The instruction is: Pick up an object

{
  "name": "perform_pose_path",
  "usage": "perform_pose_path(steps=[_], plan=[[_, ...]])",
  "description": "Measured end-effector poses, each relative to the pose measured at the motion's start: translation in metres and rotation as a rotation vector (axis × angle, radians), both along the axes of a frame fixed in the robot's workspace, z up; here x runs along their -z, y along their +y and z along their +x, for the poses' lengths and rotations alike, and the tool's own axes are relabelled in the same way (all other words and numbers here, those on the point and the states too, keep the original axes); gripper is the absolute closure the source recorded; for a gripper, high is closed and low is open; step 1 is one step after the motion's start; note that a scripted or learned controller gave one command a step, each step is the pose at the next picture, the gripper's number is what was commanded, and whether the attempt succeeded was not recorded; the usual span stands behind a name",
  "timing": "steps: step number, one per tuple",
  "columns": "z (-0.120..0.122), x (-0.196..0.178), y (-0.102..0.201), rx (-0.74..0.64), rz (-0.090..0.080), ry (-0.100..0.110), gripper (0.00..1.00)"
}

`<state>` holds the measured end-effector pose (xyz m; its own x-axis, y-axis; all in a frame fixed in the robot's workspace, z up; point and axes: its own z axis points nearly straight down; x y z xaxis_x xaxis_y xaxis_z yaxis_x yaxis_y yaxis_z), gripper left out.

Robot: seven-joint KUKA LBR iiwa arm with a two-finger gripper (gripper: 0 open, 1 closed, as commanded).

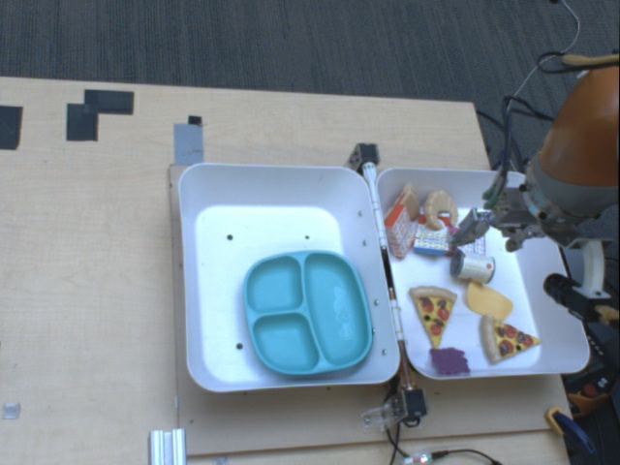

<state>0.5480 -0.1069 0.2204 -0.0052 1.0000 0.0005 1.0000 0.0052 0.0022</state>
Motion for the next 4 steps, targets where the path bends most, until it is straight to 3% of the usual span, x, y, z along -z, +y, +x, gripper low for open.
perform_pose_path(steps=[1, 2, 3, 4], plan=[[0.002, 0.098, -0.008, 0.003, -0.002, -0.008, 0.00], [-0.056, 0.131, 0.014, 0.004, -0.001, -0.015, 0.00], [-0.053, 0.118, 0.014, 0.002, -0.001, -0.023, 1.00], [-0.053, 0.119, 0.013, 0.003, -0.002, -0.022, 0.00]])
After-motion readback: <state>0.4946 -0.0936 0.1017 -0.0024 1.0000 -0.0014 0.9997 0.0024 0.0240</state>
